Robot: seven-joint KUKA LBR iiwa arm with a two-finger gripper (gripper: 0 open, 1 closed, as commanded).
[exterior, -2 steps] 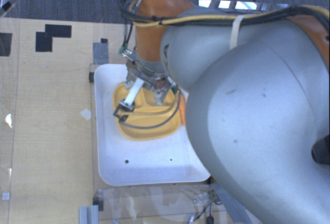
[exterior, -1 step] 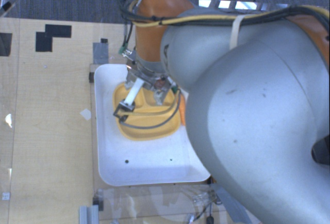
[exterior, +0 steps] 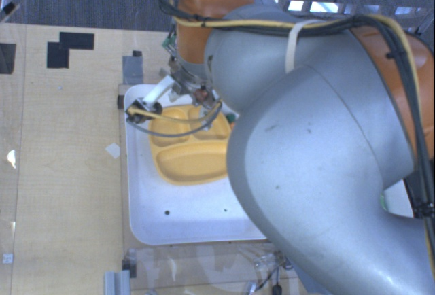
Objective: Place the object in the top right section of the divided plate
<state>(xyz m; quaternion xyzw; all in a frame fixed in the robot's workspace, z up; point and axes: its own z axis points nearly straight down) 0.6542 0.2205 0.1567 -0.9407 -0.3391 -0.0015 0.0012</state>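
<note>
Yellow divided plastic plate [exterior: 190, 158] lies in the shallow white bin [exterior: 170, 219], so its sections face up for a drop. Above its upper sections hangs the hand [exterior: 192, 96]; its grip and any object are impossible to tell, hidden beneath the grey arm [exterior: 312, 151].

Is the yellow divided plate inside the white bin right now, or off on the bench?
Inside. The divided plate lies flat on the floor of the white bin, near its far end; the arm covers the plate's right side.
</note>
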